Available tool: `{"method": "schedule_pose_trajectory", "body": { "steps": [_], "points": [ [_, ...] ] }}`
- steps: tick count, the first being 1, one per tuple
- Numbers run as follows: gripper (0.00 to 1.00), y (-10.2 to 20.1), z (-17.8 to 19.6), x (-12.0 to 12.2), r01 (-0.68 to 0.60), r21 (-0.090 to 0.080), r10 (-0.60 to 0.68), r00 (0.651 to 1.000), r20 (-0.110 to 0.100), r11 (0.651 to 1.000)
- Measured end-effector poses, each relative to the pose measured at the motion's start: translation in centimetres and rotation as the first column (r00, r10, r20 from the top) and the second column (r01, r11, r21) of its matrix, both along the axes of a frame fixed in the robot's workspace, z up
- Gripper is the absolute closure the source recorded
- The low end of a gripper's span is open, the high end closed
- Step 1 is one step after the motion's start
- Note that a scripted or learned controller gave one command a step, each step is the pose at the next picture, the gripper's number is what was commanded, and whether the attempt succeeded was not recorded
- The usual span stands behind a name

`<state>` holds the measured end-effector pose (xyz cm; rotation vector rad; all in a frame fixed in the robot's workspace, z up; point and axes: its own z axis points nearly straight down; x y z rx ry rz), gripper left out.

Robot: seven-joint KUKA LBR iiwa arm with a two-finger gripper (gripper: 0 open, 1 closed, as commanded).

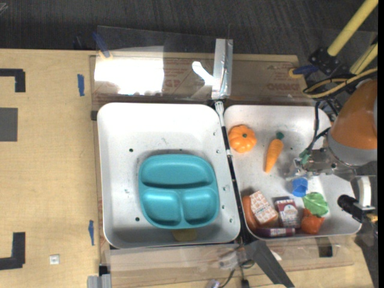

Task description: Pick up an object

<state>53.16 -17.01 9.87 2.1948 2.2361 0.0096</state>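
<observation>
The arm is over the right bin, its gripper low among the small things at the near right corner, so the step in hand looks like the reach or descent toward a pick. Whether the jaws are spread or pressed together I cannot tell (the wrist hides them from above). Nearest the camera's lower edge, along the bin's front wall, lie a small white carton, a dark red packet and an orange-red piece under a green leafy toy. Just behind them sits a small blue object, closest to the gripper and my guess for the target. Farther back are a toy carrot and a toy pumpkin, well apart from the gripper. The next move calls for settling squarely over one item, closing, and lifting clear of the crowded neighbours. The left bin holds a teal divided plate. Both bins rest on a light wooden worktop, with a clear plastic sheet behind them and dark floor beyond
</observation>
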Motion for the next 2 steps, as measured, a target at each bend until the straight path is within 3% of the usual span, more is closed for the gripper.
{"method": "schedule_pose_trajectory", "body": {
  "steps": [1, 2],
  "points": [
    [1.0, 0.0, 1.0, 0.0, 0.002, -0.001, -0.002, 1.0, 0.002, 1.0],
    [1.0, -2.9, -1.1, -0.9, 0.005, 0.002, -0.005, 1.0, -0.005, 1.0]
  ]
}}
